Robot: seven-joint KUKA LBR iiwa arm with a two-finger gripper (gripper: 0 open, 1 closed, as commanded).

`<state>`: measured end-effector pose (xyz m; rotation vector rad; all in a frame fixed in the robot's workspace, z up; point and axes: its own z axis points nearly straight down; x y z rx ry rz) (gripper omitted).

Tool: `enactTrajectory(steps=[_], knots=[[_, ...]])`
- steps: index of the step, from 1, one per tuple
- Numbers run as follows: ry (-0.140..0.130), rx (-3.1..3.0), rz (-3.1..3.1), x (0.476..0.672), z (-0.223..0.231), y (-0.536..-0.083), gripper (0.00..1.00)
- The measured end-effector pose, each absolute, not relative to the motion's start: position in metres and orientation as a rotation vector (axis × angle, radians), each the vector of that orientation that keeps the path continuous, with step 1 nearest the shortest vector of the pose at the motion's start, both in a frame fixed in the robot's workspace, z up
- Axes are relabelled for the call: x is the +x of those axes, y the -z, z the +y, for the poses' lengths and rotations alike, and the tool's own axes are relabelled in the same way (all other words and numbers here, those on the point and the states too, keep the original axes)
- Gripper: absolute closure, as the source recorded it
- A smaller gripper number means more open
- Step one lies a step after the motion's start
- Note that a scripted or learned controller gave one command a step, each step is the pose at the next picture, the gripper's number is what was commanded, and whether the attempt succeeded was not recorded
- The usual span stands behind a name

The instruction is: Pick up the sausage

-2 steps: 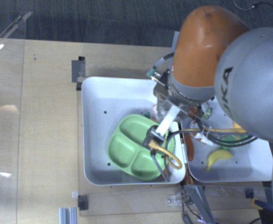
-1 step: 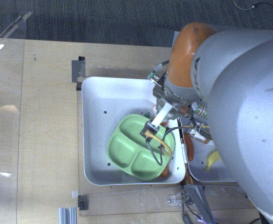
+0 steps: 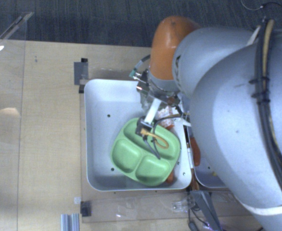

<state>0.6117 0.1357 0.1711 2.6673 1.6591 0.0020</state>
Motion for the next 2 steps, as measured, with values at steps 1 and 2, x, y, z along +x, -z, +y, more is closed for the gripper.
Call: enactTrajectory(steps=[1,2], knots=[[-0.003,2.667,1.659,0.612,0.136,-0.172,0.00],[-0.010,3.018,0.880,0.638,0.197,-0.246,0.00]])
